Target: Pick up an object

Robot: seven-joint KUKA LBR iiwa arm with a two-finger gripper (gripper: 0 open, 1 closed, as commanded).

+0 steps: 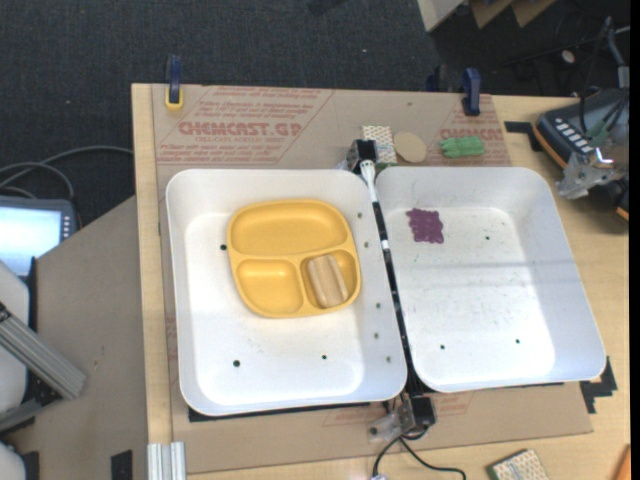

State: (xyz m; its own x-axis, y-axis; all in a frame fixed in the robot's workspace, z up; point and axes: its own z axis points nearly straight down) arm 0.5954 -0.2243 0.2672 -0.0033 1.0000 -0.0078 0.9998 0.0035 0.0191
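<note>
Gripper: a grey shape that looks like the gripper [590, 163] sits at the bench's right edge, just outside the right bin's [560, 308] far right corner.
Grip: can't tell whether it is open or closed; nothing visibly held.
Purple object: the purple object [426, 225] lies flat near the right bin's far left corner.
Tan block: the tan block [326, 279] rests in the near right compartment of the yellow plate [290, 230], mid left bin [190, 298].
Progress: by my read, nothing lifted yet; the approach, the closing and the lift are all left to do.
Likely target: the purple object, the nearer of the two.
</note>
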